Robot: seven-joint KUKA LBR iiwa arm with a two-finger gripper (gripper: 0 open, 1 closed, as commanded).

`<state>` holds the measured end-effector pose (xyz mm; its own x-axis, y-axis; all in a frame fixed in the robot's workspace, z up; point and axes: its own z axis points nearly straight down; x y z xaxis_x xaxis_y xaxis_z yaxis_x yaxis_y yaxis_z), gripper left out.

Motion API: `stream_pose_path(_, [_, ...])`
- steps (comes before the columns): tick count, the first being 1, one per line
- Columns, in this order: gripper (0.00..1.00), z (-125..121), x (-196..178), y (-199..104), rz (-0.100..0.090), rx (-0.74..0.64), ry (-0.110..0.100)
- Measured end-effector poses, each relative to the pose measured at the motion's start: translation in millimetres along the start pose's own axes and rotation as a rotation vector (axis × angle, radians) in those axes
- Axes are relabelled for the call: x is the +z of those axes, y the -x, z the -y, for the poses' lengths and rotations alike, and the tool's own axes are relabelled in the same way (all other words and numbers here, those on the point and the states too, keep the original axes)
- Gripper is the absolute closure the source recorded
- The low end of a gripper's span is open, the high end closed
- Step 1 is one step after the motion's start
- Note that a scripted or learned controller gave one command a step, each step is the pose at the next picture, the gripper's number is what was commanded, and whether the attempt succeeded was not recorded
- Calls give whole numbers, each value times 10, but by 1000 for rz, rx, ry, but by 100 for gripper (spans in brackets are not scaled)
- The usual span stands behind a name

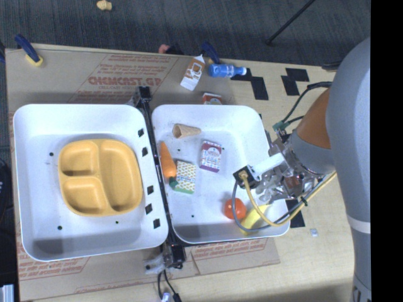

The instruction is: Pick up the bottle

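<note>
Bottle (227,71): small, blue body, lighter cap end pointing right; lies on its side on the desk (75,74) outside both bins, just beyond the far rim of the right bin (264,131). A small white-and-brown carton (192,73) lies just left of it, and a blue clamp (209,52) sits near it at the desk edge.

Left bin (25,168): shallow, white. Holds one yellow plate (99,175) with three compartments, set near the middle.

Right bin: shallow, white. Holds a cone (186,130) near the far wall; a carrot (167,160) along the left wall; a checked packet (184,176) touching the carrot's right side; a red-and-white packet (211,155) near the middle; a tomato (234,209) at the near right; a yellow item (252,219) just right of the tomato, partly hidden by cables.

Another small carton (212,98) rests against the right bin's far rim, outside it.

End effector (272,187): over the right bin's near right corner, well apart from the bottle, above the tomato and yellow item. Whether it is spread or closed cannot be told; cables and hardware crowd it.

Arm (343,131): grey with an orange band, entering from the right.
</note>
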<state>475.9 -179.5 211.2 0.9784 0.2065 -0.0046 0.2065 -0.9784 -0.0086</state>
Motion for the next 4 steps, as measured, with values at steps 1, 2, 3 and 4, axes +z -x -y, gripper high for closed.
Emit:
stream_pose_path(1, [100, 51, -159, -14, -2, -1, 4])
stream_pose_path(2, [100, 98, -159, -22, -1, -1, 3])
stream_pose_path(3, [100, 266, -289, -60, -3, -1, 5])
stream_pose_path(4, [100, 136, -192, -25, 0, 2, 3])
